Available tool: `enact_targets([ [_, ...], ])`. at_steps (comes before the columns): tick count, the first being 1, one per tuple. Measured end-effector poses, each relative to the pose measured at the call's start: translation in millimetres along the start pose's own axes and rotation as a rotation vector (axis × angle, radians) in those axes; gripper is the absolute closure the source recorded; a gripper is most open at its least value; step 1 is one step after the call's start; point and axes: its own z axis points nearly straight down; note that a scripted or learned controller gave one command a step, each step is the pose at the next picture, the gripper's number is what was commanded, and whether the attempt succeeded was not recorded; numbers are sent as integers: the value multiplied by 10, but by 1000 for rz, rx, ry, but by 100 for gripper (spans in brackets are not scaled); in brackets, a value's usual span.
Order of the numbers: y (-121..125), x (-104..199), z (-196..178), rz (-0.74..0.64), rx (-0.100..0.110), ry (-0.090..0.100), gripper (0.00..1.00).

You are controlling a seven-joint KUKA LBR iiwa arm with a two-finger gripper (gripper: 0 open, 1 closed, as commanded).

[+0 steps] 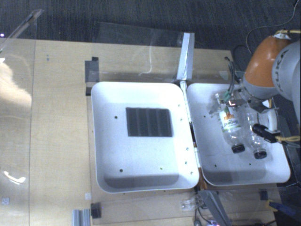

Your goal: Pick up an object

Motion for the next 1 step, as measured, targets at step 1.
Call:
enact_targets([
  [1, 67, 464, -863, -93, 6, 3, 100],
])
